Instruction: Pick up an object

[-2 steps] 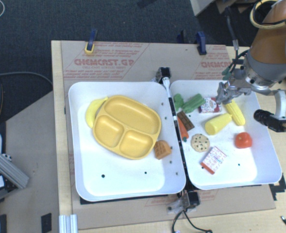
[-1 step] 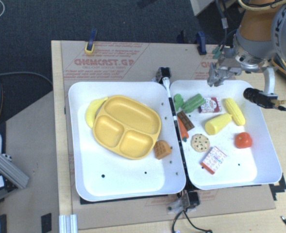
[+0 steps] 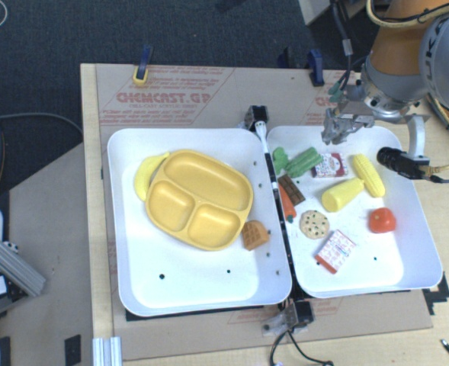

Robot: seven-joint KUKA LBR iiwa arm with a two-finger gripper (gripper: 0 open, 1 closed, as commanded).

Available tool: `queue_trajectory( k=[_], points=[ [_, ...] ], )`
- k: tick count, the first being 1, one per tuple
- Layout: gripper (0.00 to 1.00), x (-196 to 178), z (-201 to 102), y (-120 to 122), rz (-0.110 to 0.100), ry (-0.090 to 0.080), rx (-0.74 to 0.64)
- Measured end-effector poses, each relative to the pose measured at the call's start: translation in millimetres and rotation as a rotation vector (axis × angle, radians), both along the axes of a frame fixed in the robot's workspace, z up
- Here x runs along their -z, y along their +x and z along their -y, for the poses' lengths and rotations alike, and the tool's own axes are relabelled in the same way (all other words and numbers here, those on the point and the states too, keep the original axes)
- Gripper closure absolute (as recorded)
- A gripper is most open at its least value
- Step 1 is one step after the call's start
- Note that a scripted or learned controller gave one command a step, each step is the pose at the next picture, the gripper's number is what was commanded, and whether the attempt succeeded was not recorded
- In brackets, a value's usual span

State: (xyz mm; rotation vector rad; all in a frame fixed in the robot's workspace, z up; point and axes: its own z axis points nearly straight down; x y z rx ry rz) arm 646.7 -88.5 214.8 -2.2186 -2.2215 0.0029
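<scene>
Arm over right bin, nothing in the jaws yet.

Gripper [image 3: 337,132] hangs at back-left corner of right bin [image 3: 418,258]; jaws point down, too blurred to tell if apart or together, nothing visible between them. Nearest item: green bean toy [image 3: 300,161], just in front of and slightly left of gripper, long axis slanting from near-left to far-right. Red-white packet [image 3: 329,165] just beside it. Further off: corn cob [image 3: 368,174], yellow piece [image 3: 341,195], tomato [image 3: 382,219], cookie [image 3: 314,224], second packet [image 3: 335,250]. Left bin [image 3: 133,273]: yellow divided plate [image 3: 199,199]. Judgement: short drop fwd-left reaches the bean.
</scene>
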Motion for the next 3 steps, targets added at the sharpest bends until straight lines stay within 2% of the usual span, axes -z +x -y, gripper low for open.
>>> queue_trajectory(
  k=[1,2,3],
  points=[
    [1.00,-9,-13,2,0.006,-0.001,-0.001],
    [1.00,-16,1,-5,0.004,-0.001,0.003],
    [1.00,1,-2,2,0.000,0.000,0.000]
  ],
)
